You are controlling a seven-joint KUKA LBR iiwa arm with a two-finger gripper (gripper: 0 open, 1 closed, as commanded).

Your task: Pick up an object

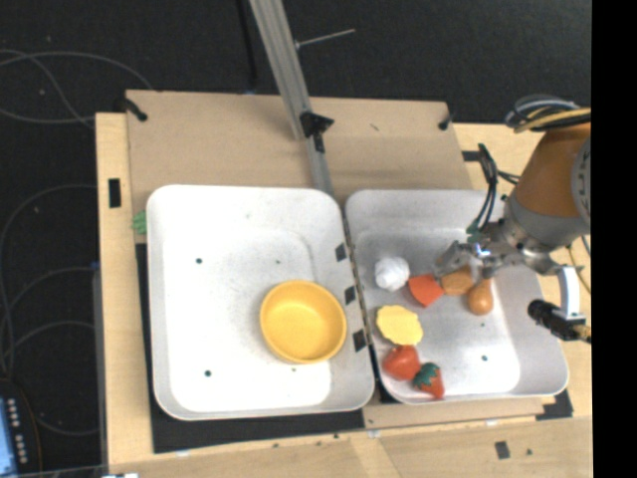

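I see my gripper (468, 263) low in the right bin (503, 361), just above a tan piece (458, 284), but I cannot tell its jaw state.

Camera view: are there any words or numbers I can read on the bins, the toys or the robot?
None: no word, number or label can be read in this view.
The yellow bowl, the two white bins and the toy food, such as the strawberry, bear no print.
The arm shows its orange band but no readable brand.
The small dark marks on the bench are too small to tell.
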